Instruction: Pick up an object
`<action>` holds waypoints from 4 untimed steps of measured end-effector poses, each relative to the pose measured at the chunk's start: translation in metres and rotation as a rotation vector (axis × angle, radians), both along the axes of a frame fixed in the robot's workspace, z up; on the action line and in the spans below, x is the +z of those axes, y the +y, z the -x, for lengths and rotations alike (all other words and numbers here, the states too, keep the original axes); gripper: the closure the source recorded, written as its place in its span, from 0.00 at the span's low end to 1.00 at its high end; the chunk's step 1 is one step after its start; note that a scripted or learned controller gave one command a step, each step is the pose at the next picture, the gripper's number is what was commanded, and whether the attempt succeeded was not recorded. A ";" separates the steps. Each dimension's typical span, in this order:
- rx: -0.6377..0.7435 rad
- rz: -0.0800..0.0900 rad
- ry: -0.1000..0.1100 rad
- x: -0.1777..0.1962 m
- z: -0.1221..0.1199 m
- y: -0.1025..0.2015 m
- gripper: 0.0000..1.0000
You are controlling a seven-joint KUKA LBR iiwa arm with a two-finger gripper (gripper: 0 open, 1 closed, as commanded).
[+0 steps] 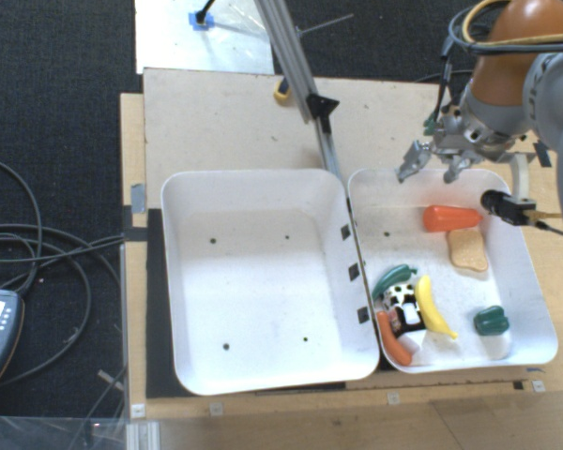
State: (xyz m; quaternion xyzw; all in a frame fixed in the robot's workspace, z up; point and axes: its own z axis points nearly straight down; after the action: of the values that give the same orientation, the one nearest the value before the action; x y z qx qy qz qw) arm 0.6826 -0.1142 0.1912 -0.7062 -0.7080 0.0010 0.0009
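Note:
My gripper (432, 168) hangs over the far edge of the right bin (535, 293), its fingers spread open with nothing between them. In that bin lie an orange-red piece (450, 218) just below and right of the gripper, a tan bread-like piece (468, 250), a yellow banana (433, 308), a green pepper (490, 321), a green-and-white item (393, 278), a black-and-white item (406, 314) and an orange carrot-like piece (393, 338) by the near left wall.
The left bin (183, 251) sits beside the right one, sharing a middle wall with black clips (353, 272). A grey metal pole (296, 59) slants from the top toward the bins' far junction. Cables (38, 251) lie on the floor at left.

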 end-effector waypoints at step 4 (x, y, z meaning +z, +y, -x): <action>-0.001 0.001 -0.009 -0.041 0.000 0.001 1.00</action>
State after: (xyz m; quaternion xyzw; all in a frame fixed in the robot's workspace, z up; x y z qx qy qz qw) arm 0.6826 -0.1135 0.1506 -0.7064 -0.7078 -0.0021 -0.0027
